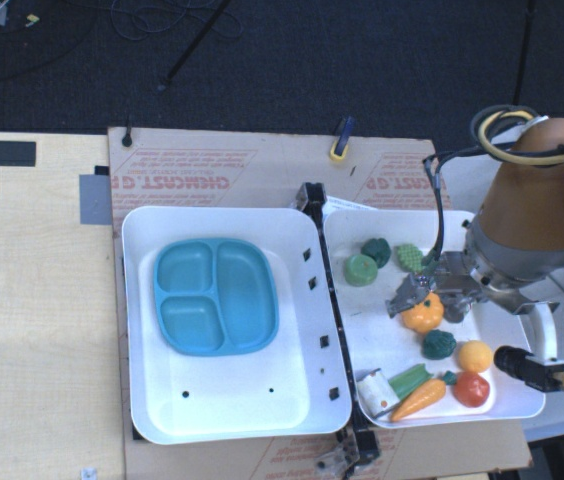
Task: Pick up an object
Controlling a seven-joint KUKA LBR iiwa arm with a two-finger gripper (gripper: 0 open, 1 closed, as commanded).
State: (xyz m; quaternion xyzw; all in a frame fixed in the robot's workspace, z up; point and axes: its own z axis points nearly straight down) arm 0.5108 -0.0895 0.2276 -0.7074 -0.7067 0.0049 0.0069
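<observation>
Surface (42, 298): pale wood under cardboard, dark floor behind. Left bin (147, 388) holds your blue divided plate (215, 296), out of the pick area. Right bin (362, 238) collects the toy food within reach: orange pepper (423, 316), carrot (417, 400), tomato (471, 390). Your arm (527, 208) leans in from the right, wrist low, gripper (417, 296) directly over the pepper; I cannot tell its state.

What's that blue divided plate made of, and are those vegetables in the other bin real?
Blue plate: probably moulded plastic, with an even colour and a soft sheen. The carrot and tomato look like plastic toys, too uniform and glossy to be real, though I can't be sure.
</observation>
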